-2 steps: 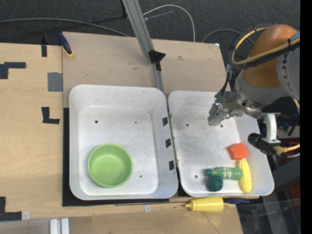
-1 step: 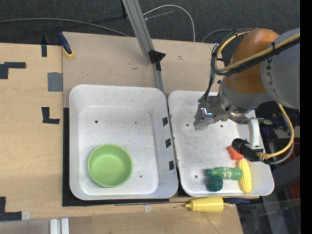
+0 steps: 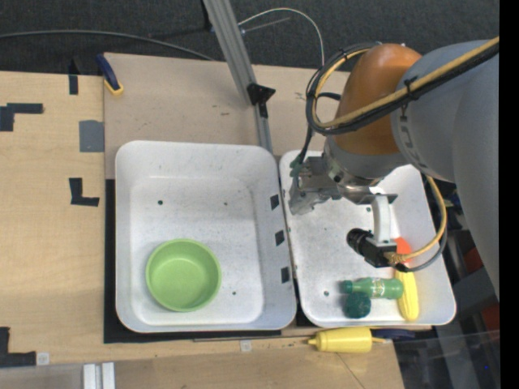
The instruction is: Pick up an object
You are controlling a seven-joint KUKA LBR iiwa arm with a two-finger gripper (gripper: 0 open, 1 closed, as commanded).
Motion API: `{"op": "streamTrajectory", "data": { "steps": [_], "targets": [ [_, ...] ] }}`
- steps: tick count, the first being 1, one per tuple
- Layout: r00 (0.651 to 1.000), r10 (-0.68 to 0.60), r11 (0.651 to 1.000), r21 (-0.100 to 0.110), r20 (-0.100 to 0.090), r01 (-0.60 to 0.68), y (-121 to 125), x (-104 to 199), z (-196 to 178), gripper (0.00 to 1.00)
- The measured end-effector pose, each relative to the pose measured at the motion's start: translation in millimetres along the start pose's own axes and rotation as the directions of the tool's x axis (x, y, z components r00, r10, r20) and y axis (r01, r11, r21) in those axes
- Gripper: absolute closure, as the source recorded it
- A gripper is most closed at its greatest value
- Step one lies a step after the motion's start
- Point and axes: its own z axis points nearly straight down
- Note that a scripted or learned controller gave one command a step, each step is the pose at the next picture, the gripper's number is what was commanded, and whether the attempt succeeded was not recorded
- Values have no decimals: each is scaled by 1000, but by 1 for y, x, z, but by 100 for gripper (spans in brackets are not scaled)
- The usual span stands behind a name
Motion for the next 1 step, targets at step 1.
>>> {"op": "streamTrajectory", "data": {
  "steps": [1],
  "targets": [
    [1000, 0, 1000, 0, 0, 0, 6, 54, 1, 100]
  ]
}}
